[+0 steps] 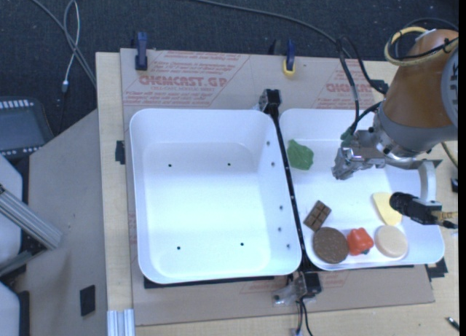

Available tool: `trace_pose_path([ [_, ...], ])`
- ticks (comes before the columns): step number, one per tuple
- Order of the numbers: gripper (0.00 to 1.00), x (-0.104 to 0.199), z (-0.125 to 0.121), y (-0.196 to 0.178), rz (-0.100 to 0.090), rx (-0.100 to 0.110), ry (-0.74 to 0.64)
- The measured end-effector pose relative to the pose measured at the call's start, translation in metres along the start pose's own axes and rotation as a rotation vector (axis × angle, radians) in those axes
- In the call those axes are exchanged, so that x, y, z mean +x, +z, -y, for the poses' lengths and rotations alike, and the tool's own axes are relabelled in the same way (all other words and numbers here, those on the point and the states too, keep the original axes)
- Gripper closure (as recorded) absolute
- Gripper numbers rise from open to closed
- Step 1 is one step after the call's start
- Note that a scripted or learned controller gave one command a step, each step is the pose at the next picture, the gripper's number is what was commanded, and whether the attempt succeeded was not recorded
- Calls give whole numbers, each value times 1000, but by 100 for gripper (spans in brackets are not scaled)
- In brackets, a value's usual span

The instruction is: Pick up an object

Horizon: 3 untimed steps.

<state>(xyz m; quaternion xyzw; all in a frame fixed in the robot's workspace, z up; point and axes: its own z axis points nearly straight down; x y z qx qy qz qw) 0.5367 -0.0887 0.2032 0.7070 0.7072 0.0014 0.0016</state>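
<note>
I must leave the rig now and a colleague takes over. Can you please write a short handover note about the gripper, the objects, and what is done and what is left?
Gripper: above the right bin, nothing visible between its fingers; open or shut cannot be told.
Objects, all in the right bin: green lump by the left wall; brown block, brown disc, red piece, cream disc and yellow piece along the near side.
Done: no object is picked up.
Left: choose one object, grasp it, lift it.
</note>
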Motion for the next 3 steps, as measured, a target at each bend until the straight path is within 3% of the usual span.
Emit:
trace_pose_path([
  [2,100,100,0,-2,-2,4,-4],
  [3,100,148,-8,-19,-2,2,-4],
])
